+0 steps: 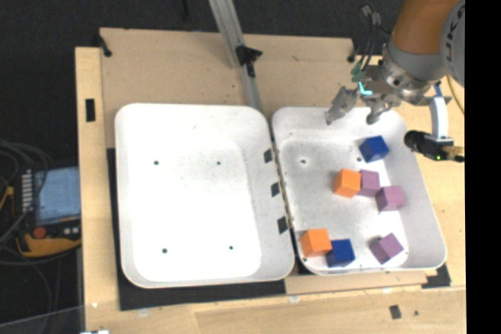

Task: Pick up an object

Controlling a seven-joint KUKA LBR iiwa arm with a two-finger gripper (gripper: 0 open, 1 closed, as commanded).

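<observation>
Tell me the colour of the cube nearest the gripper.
Blue. The cube nearest the gripper shows best in the camera view.

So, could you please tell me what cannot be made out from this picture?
1. Camera view: how high the gripper hangs over the right bin; one slanted view gives no depth.
2. Whether the upper orange block and the purple block beside it touch; too small.
3. Dark dots in the left bin: holes or specks, too small.
4. The arm is cut off by the right edge.
</observation>
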